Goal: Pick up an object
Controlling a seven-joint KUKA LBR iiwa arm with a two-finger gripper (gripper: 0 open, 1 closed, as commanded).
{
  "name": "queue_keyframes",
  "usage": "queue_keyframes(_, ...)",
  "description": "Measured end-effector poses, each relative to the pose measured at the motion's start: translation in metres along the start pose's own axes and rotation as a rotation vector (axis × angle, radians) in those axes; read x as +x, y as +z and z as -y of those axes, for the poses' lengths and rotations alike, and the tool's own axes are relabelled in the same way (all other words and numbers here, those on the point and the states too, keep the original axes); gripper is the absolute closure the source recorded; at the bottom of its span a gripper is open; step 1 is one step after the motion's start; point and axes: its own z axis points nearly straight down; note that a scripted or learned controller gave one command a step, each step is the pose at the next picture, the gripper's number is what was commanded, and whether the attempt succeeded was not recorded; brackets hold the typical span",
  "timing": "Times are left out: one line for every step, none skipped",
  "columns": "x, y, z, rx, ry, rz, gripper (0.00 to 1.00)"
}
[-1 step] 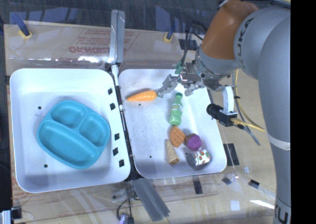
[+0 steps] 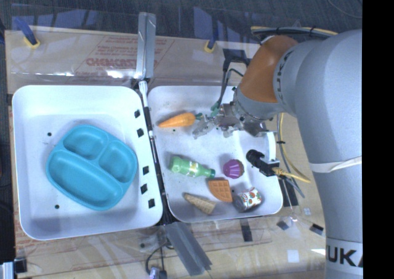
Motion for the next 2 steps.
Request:
queue_keyframes(0.0668, 0.0121, 0.1051, 0.006, -0.001, -0.004, 0.00)
queue_keyframes(0.0661, 0.0028, 0.1052, 0.008, -0.004, -0.003, 1.00)
